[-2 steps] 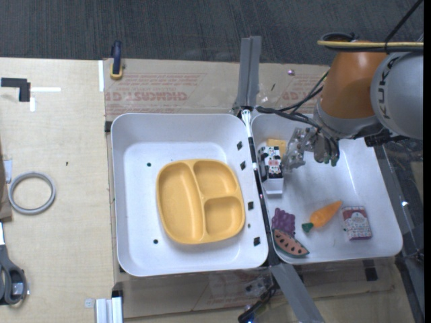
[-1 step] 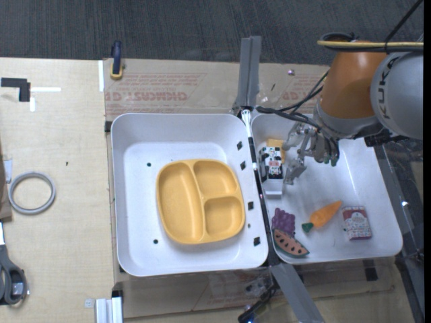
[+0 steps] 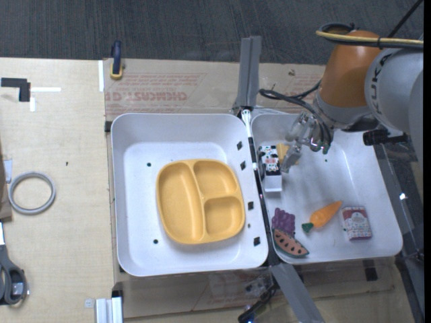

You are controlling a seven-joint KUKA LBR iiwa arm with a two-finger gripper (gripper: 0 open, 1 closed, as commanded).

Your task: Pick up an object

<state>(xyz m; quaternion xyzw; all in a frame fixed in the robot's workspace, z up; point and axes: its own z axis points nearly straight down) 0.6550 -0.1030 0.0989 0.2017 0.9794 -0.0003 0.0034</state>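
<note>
hand (image 3: 291, 155) state: cannot tell | beside milk carton (image 3: 271, 161) | carrot (image 3: 325, 214), grapes (image 3: 284, 219) apart

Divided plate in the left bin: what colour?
Yellow all over; the divided plate shows plainly in the camera view.

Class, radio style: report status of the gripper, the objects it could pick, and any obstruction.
Gripper low in right bin, beside cow-print carton. Carrot, grapes, watermelon slice, red packet lie untouched. Nothing blocking.
</note>
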